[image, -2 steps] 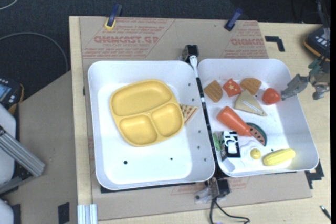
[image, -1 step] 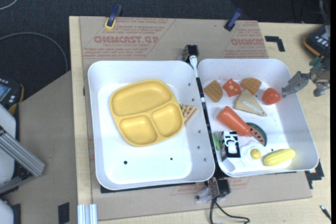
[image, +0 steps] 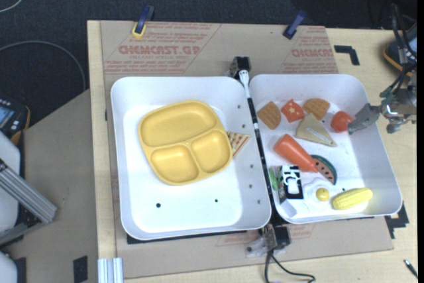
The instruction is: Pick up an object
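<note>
Camera view shows two white bins side by side on the bench. The left bin has one yellow divided plate with three sections, and one small waffle-like wedge touching the plate's right edge. The right bin has the small toy foods: one brown cookie-like piece, one red piece, one tan bread-like piece, one pale cheese wedge, one red tomato-like ball, one orange carrot, one watermelon slice, one yellow corn cob, one small yellow ball and one black and white item. The gripper is over the right rim of the right bin, just beside the red ball, with nothing seen between its fingers. How wide it stands I cannot tell.
</note>
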### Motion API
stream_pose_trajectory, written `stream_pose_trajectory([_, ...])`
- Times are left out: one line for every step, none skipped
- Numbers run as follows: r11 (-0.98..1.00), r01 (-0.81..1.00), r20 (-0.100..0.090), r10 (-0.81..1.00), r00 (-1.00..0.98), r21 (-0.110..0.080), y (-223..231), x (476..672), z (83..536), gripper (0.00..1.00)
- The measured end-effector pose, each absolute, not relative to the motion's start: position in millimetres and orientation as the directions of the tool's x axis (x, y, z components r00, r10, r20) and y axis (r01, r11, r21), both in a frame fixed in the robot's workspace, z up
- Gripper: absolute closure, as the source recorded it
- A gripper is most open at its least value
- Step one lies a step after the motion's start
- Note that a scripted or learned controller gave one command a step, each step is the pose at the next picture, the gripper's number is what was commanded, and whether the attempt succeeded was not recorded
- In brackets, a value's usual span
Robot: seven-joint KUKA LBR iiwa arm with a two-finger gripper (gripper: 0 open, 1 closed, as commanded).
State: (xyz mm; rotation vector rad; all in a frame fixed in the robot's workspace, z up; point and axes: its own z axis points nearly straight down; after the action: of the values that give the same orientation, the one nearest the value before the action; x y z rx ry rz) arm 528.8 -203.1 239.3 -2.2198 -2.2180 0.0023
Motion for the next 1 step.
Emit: stream_pose_trajectory([-0.001, 1.0, 0.002, 1.0, 0.001, -0.003, -207.5, 522.2, 181.1, 0.0])
